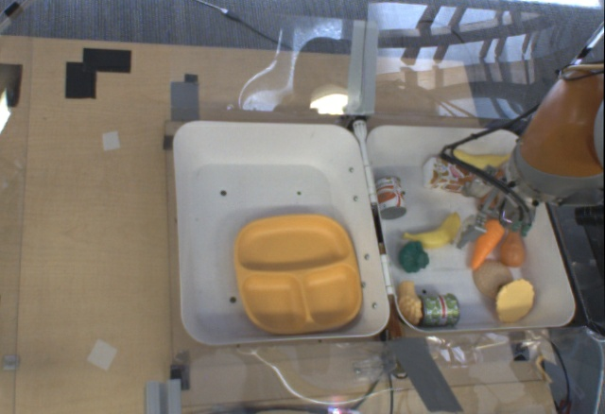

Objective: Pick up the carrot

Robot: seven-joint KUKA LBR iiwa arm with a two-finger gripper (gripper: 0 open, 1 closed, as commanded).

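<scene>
The carrot (pixel 486 244) is a small orange cone, bright and smooth, and it lies at a slant in the right bin (pixel 565 308), with its thick end toward the far right and its point toward the near left. A bit of green shows at its thick end. The gripper (pixel 498 215) is just above this thick end, but whether it is open, closed or gripping the carrot, I cannot tell, because the metal parts are too small and tangled with dark cables.

On the left, the bench (pixel 85 242) is light wood with a few black shapes and small pale squares on it. Beyond its far edge there is a dark grey floor with bright patches of light. The left bin (pixel 203 166) is white and shallow, and it holds a yellow tray (pixel 295 272) with three compartments, placed toward its near side.

The right bin touches the left one along a common edge. In it, from left to right, there are a small tin (pixel 389 197), a green broccoli piece (pixel 412 257), a second tin with a green label (pixel 440 309), a banana (pixel 436 233), a colourful packet (pixel 452 176) at the far side, then the carrot, a brown potato-like piece (pixel 491 278) and a yellow round piece (pixel 515 301) at the near right. A small orange ball (pixel 512 250) lies just beside the carrot on its right. The arm (pixel 565 133) comes in from the right.
</scene>
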